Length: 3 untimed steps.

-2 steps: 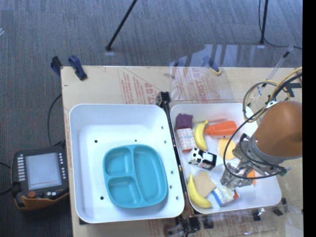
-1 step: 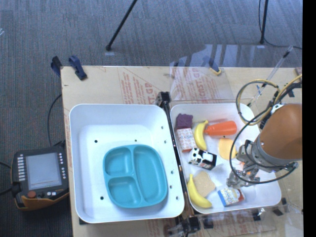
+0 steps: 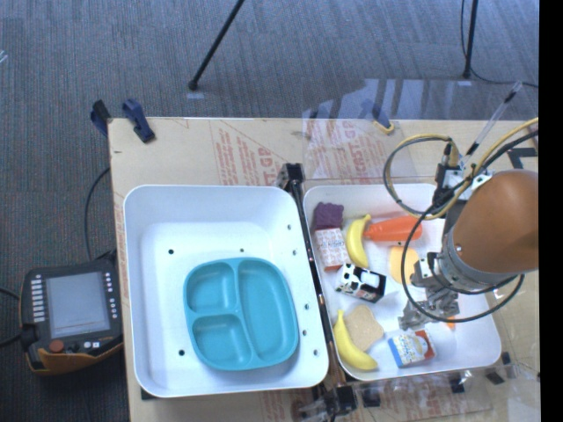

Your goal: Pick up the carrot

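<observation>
Looking down from the camera view, we find the carrot (image 3: 393,229) lying in the right bin (image 3: 493,345) near its far wall, just beside a banana (image 3: 356,242). Our pincer (image 3: 428,310) hangs low over the same bin, nearer than the carrot; whether it grips anything, we cannot tell.

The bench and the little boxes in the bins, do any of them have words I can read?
Bench board: red printed lettering, upside down and too blurred to read.
Red-and-white packet: print too small to read.
Blue-and-white carton: label too small to read.
Black-and-white box: pattern, no legible words.
Handheld screen beside the bench: nothing readable.
</observation>
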{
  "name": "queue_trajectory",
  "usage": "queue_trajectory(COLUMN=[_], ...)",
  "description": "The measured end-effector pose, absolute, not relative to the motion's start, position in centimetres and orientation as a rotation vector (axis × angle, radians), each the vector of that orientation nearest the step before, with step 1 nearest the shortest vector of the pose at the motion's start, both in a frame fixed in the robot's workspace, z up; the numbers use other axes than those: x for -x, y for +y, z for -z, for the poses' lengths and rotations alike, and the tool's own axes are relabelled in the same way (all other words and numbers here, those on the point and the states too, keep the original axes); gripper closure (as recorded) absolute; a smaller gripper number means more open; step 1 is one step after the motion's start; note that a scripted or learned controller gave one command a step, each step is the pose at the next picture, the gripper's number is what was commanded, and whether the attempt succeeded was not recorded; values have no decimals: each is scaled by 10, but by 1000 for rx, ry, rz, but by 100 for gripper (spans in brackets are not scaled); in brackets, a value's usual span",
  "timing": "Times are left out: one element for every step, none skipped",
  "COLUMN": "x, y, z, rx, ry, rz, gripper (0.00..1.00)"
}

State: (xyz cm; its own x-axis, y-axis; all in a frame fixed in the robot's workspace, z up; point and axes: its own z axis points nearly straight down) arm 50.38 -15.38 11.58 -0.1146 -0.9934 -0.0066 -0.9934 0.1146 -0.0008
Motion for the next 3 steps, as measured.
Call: queue_trajectory(x=[-484,-477,-477], y=[-200,-172,-123], z=[-96,-143,-172], rx=[2394,1895,1924], ry=[2009,2500,2478], rz=[10,-5,-6], gripper=[100,100,100])
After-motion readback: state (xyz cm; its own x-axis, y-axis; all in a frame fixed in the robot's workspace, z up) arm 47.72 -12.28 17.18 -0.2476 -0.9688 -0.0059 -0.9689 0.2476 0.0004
